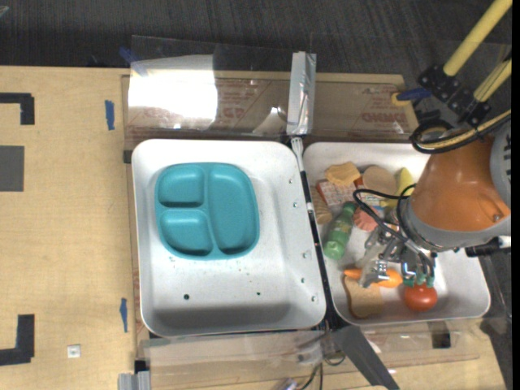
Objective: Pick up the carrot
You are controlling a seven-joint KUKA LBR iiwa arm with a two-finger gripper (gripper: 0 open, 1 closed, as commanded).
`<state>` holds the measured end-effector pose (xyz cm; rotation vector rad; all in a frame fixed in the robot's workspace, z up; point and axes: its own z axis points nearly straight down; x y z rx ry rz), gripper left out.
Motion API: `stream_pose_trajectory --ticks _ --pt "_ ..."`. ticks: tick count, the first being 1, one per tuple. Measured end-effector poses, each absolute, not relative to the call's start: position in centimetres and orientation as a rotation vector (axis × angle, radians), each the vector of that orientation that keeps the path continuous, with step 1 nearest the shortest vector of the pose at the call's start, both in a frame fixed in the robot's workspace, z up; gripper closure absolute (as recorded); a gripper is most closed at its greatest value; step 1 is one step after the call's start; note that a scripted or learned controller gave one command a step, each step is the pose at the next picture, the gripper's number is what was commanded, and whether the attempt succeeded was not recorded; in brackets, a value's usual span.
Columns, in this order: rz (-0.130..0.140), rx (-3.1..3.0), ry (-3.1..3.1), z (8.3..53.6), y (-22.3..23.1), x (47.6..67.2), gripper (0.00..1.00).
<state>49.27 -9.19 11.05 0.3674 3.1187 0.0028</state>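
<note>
**Kid:** Tomato (pixel 420 297) first! It is red and sits at the near edge of the right bin (pixel 475 299). What is next to it?

**Helper:** Just to its left is the carrot (pixel 388 279). It is orange and lies flat on the bin floor. A brown piece of bread (pixel 365 301) touches its near side.

**Kid:** Does the robot have the carrot?

**Helper:** The gripper (pixel 380 268) is right down on the carrot. I cannot tell if its fingers are open or closed, or if they grip it.

**Kid:** What is past that?

**Helper:** A green bottle (pixel 340 232) leans to the left of the gripper. Behind it are a cheese block (pixel 343 173) and a banana (pixel 404 182) at the far side of that bin.

**Kid:** And the other bin?

**Helper:** The left bin (pixel 162 299) holds a blue tray (pixel 208 210) with three parts. Both bins sit side by side on the desk (pixel 57 218).
</note>
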Motion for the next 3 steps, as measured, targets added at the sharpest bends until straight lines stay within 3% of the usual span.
stream_pose_trajectory --ticks 1,2,3 --pt "-0.014 -0.44 3.069 10.2 -11.3 49.3 1.0" --pt "0.0 -0.784 3.03 18.7 -2.0 49.2 1.0" --pt "-0.001 -0.779 3.026 19.6 -2.0 49.3 1.0"
